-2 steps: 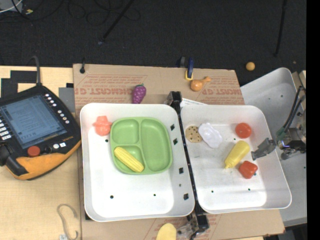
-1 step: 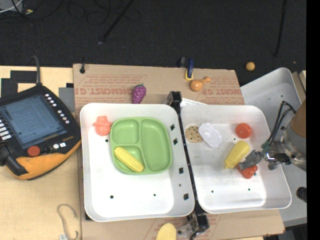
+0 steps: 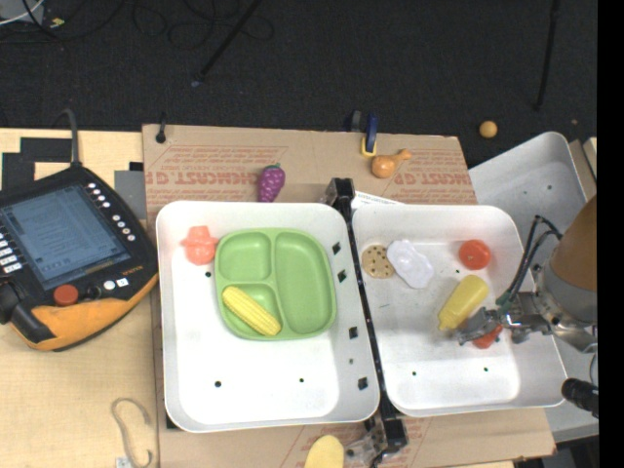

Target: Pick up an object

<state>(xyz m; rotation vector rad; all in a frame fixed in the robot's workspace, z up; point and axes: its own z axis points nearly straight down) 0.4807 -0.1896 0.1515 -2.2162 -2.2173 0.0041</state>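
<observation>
Honestly, the gripper [image 3: 485,333] sits just beside the yellow pepper [image 3: 462,302], at its lower end in the right bin [image 3: 458,388]; whether it's clenched or released, I cannot tell. Coming in that off-centre, it could nudge the pepper away.

Bare floor along right bin [image 3: 439,393] front.

Upside-down red print, roughly "CHEMCAST, G.P.", repeated across the cardboard sheet [image 3: 214,164] behind the bins.
</observation>
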